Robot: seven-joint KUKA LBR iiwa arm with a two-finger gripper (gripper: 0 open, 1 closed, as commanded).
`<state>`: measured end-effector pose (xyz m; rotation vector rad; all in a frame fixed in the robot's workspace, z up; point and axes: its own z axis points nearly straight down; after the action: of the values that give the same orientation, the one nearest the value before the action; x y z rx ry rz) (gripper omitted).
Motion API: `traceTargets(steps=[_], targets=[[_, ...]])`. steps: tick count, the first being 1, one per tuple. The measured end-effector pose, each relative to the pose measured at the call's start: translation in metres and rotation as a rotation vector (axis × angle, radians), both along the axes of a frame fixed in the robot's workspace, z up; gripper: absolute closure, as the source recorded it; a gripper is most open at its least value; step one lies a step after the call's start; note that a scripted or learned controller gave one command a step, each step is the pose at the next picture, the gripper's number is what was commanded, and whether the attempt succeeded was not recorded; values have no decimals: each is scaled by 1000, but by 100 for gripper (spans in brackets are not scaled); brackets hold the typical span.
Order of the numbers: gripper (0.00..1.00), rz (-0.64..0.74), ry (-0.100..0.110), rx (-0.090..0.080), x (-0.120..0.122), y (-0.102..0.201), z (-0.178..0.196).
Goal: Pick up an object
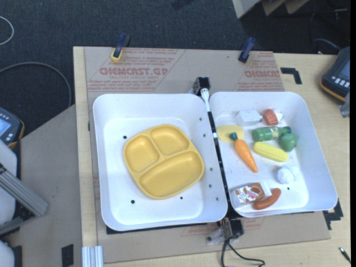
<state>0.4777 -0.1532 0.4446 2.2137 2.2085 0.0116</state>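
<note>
The right bin [311, 166] holds several toy foods. An orange carrot [245, 154] lies near its left wall, with a yellow piece [227, 133] just above it. A yellow corn cob [271, 151] lies beside a green pepper [288, 142] and a green cucumber-like piece [266, 133]. Toward the back lie a white piece [248, 117] and a small orange-red piece [270, 116]. At the front are a red sausage [267, 200], a printed packet [247, 194] and a white lump [285, 175]. A yellow three-compartment plate [163, 161] lies in the left bin [105, 166].
The bins rest on a cardboard sheet [167, 71] held by two clamps at the back [118, 48]. A black clip [201, 84] joins the bins at the back; a connector with cable [228, 230] sits at the front. A handheld device [338, 78] lies at the far right.
</note>
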Motion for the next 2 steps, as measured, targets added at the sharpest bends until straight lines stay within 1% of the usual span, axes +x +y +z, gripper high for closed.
traceTargets(steps=[1,2], targets=[[100,-4,24,6,0,-54,-109],[100,1,25,8,25,-71,-236]])
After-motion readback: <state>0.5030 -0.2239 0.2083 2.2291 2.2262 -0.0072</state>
